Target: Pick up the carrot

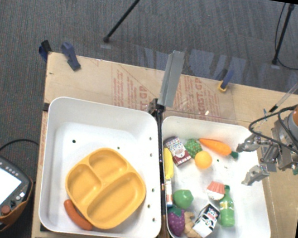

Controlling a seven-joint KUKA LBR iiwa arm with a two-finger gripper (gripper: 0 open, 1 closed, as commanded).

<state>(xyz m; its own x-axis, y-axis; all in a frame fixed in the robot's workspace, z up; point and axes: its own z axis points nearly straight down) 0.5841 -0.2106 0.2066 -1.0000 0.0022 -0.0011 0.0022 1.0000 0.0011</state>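
Note:
The orange carrot point(216, 147) with a green stem end lies in the upper part of the right bin point(264, 219), pointing left to right. My gripper point(250, 161) hovers at the bin's right side, just right of the carrot's green end. It is open, with nothing between its fingers; one finger point(247, 144) is toward the back and the other toward the front.
Near the carrot are an orange ball point(203, 160), a green bumpy vegetable point(193, 147) and a red-white box point(178, 150). Further forward lie a green bottle point(228, 209), a milk carton point(207, 219), grapes point(175, 222) and a green fruit point(183, 198). The left bin holds a yellow divided plate point(106, 187) and a sausage point(77, 215).

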